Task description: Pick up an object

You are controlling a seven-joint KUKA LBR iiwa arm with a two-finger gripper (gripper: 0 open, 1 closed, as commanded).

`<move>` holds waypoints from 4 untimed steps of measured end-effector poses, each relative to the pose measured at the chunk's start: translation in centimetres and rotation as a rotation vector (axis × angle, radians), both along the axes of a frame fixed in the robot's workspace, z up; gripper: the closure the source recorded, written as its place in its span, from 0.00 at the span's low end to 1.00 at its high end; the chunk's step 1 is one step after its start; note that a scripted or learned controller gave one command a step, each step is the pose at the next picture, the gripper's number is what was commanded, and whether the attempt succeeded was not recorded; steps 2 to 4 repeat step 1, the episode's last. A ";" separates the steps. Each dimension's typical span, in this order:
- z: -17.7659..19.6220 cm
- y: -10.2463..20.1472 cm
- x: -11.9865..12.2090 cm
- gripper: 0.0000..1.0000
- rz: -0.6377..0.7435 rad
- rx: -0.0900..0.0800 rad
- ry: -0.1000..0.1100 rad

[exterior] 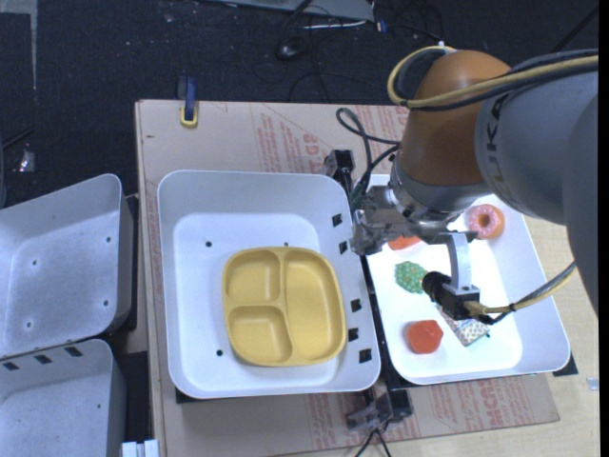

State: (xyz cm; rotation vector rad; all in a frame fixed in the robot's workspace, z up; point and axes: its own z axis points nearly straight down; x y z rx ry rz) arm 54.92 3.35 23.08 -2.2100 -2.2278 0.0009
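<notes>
Our claw hangs near the green lump in the right bin. We cannot tell how open it is. A red block lies beside that lump.

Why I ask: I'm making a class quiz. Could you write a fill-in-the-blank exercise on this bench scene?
The yellow plate lies in the view's ___ bin. The yellow plate is divided into ___ compartments. The doughnut in the right bin is ___ in colour. The arm reaches over the ___ bin.
Missing words: left; three; pink; right.
</notes>
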 end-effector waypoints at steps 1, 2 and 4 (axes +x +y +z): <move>-0.7 5.1 -2.8 1.00 0.000 0.000 0.001; -0.7 5.1 -2.8 1.00 0.000 0.000 0.001; -0.7 5.1 -2.8 1.00 0.000 0.000 0.001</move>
